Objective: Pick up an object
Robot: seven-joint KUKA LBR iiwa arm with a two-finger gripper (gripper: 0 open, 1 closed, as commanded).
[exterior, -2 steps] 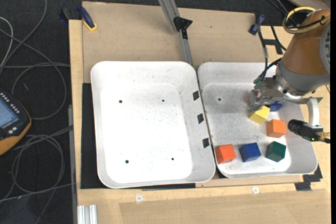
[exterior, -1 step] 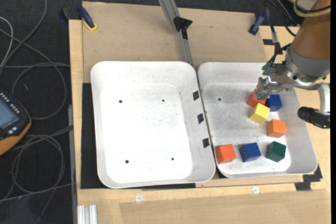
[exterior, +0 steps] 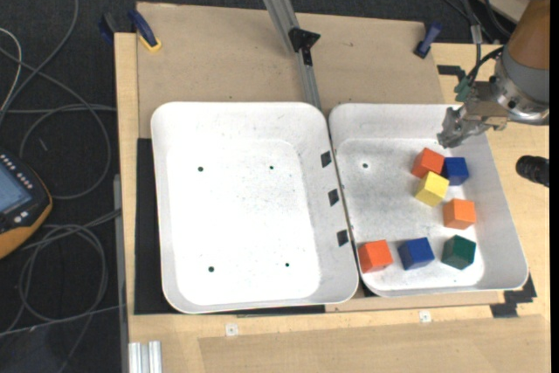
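Blocks are clustered in the right bin (exterior: 384,131); an orange block (exterior: 428,162) is seen just below the gripper (exterior: 451,134), whose fingers' opening cannot be told.

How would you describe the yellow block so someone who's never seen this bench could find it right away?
Look in the right bin, where a cluster of blocks sits in its upper right part. The yellow block sits there below the orange block and blue block. It is the one yellow block in the bin.
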